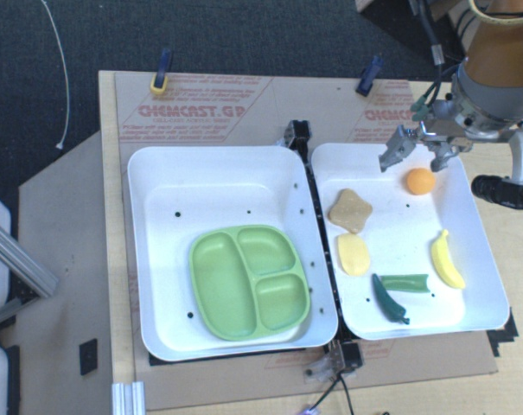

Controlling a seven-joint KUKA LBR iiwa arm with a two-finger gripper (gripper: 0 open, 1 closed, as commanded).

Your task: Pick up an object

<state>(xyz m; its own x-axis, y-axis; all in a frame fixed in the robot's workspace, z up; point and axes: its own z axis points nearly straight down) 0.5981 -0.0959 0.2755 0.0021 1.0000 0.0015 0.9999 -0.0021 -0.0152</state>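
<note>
Under me lies the table (114,232), covered by a brown board with red print, and it carries two shallow white bins side by side. On the left is the left bin (157,188); it holds a green plate (248,279) with three sections, which lies flat near the front of the bin. Beside it, touching along the middle edge, is the right bin (481,296), and all the small things are in this one.

My arm (499,50) comes in from the right, above the far corner of the right bin. My fingers (421,151) are spread apart and they grip nothing; one tip (397,154) points down to the left, the other is just above the orange ball (420,181). The ball rests on the bin floor at the far side, close below my fingers, but I cannot tell if one touches it.

A yellow banana (447,262) lies near the right wall. A tan piece like bread (350,210) lies near the middle edge, and just in front of it is a pale yellow piece (353,254). A green pepper (391,292) lies near the front, between the yellow piece and the banana.

Two blue clamps (162,70) hold the far edge of the board.
</note>
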